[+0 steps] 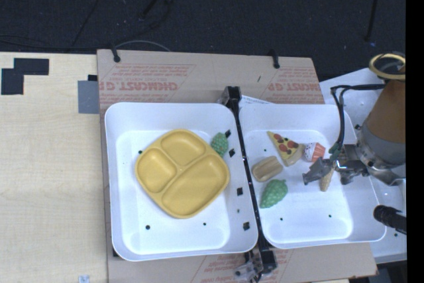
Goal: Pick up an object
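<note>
Object to pick: no single target is named; the candidates lie in the right bin (361,228), right of centre in the frame. These are a toy pizza slice (285,146), a tan bun-like piece (267,169), a green leafy toy (273,193) and a small red-and-white item (314,151) just beside the pizza slice.
Gripper: the gripper (323,173) sits low over the right bin's right half, near the red-and-white item; whether it is open, closed or gripping anything I cannot tell (the dark metal blurs together there). A pale yellowish piece (326,180) shows at its tip, but I cannot tell whether it is a toy or part of the tool.
Risk: the pizza slice, the red-and-white item and the bun lie close together, so a descent between them would likely nudge one aside instead of catching it. The flat pizza slice may give the tool little to bite on. The bin's right wall is near, so a push could pin a toy against it.
Neighbours: the left bin (126,222) holds a yellow divided plate (182,172), with a small green toy (219,142) touching its upper right edge. A black divider (242,166) runs between the bins.
Obstruction: cables (340,116) hang beside the arm (391,122) over the bin's right rim.
</note>
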You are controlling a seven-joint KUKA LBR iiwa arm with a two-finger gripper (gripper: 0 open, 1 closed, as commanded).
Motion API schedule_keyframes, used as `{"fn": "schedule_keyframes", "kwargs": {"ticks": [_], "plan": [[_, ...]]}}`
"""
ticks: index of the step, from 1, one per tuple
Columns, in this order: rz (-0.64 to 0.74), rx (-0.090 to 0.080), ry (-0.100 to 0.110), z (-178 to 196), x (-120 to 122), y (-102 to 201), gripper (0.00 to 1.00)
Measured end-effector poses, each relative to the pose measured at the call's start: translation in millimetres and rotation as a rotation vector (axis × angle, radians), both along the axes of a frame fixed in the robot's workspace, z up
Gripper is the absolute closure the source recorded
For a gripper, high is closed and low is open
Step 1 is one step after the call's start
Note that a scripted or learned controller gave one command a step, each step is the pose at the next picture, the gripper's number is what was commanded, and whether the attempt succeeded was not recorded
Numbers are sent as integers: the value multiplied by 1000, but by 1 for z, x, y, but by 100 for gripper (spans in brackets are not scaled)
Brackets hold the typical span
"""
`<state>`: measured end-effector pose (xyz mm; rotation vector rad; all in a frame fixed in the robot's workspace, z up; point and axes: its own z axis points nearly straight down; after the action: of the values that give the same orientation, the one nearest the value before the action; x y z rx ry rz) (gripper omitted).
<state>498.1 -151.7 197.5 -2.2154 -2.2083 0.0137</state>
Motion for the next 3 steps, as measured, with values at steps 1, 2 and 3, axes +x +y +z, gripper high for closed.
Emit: {"fn": "schedule_keyframes", "kwargs": {"ticks": [1,2,3], "plan": [[3,-2,-12,6,3,0,0],[2,-1,-9,-44,0,-9,0],[3,0,-7,-93,-11,-6,0]]}}
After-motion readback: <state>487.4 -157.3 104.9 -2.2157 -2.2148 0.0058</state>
